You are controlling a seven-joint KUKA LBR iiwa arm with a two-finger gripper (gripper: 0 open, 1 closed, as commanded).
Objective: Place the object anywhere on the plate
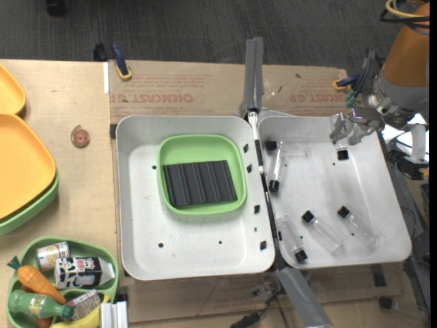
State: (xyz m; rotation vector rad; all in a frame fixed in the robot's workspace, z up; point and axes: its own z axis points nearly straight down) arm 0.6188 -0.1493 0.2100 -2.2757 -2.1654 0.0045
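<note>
My arm (408,53) comes in from the upper right corner of the right bin (382,183), its orange band above the grey wrist, with the wrist bent down toward the bin's far right corner. My gripper (347,130) hangs just inside that far rim, over the bin's upper right part. At this slant I cannot tell how it is set, nor whether it has anything.

The clear vials with black caps all lie on the floor of the right bin. One vial (274,164) lies along the bin's left wall, and a second black cap shows near that wall's upper end. A small black cap (342,155) sits just below my gripper. Nearer the bin's front edge lie three more: one vial (319,228) at the middle, one vial (358,225) toward the right side, and one vial (292,241) at the front left corner.

The green plate (202,150) sits in the left bin (136,251), just across the divider from the right bin, toward its far half. A dark ribbed mat (201,183) covers the plate's middle. No vial rests on the plate; all are well apart from it, on my side of the divider.
</note>
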